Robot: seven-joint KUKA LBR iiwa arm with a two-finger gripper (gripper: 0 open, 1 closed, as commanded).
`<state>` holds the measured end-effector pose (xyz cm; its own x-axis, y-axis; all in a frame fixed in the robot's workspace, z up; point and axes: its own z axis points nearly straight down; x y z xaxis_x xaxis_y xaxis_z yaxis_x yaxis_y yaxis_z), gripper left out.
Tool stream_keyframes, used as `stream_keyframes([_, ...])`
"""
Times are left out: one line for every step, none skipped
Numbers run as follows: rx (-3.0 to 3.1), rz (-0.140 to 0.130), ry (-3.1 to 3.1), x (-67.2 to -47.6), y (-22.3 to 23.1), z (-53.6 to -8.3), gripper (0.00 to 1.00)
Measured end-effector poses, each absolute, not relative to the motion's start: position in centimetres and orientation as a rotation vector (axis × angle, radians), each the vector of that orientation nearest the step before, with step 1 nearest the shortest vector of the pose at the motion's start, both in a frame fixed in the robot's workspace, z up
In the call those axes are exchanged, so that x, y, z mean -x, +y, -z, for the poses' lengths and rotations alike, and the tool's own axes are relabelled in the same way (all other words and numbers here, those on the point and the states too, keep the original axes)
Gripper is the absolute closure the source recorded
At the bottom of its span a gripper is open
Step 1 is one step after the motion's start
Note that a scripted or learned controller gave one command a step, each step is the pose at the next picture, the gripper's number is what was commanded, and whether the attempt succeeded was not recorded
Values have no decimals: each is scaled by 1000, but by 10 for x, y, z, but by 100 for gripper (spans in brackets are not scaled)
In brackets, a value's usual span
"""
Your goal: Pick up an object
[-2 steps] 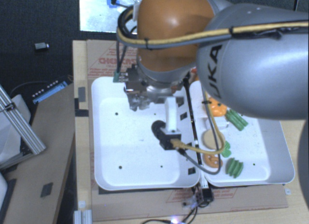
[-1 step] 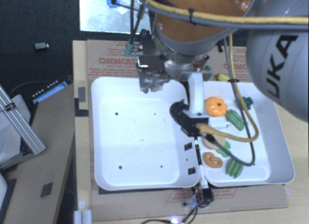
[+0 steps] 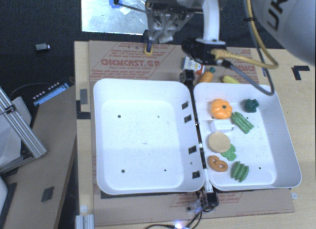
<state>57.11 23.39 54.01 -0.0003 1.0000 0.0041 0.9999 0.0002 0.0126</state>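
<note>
Since nothing is named as the target, I list what lies in the right bin (image 3: 284, 159), nearest first.

1. Green ridged piece (image 3: 240, 171), near the front wall. Looks like light moulded plastic, stiff; best taken across its narrow width.
2. Pretzel (image 3: 217, 163), just left of it. Flat and low; hard to get under, likely to slip.
3. Tan disc (image 3: 218, 142), with a small green bit (image 3: 229, 151) touching its lower right edge. Flat, broad; a poor choice.
4. White block (image 3: 221, 125), just beyond the disc. Square sides, probably rigid; easy to take across the short sides.
5. Bean pod (image 3: 242, 122), to the block's right, lying at a slant. Slim; close across it.
6. Pumpkin (image 3: 221, 108). Round, probably smooth and light; take it across the middle or it may squirt out.
7. Dark green floret (image 3: 251, 105), well clear to the right. Bumpy, good purchase.
8. Carrot (image 3: 206, 77) and yellow piece (image 3: 229, 80), at the far rim; whether inside or outside it I cannot tell.

Left bin (image 3: 106, 124): bare white floor.

My gripper (image 3: 160, 36) hangs beyond both bins, over the cardboard at the bench's far edge, carrying nothing. Whether my jaws are spread or pressed together I cannot tell.
</note>
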Motion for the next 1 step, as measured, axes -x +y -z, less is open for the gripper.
stream_keyframes([-2224,1,2220,-517,175,-535,100])
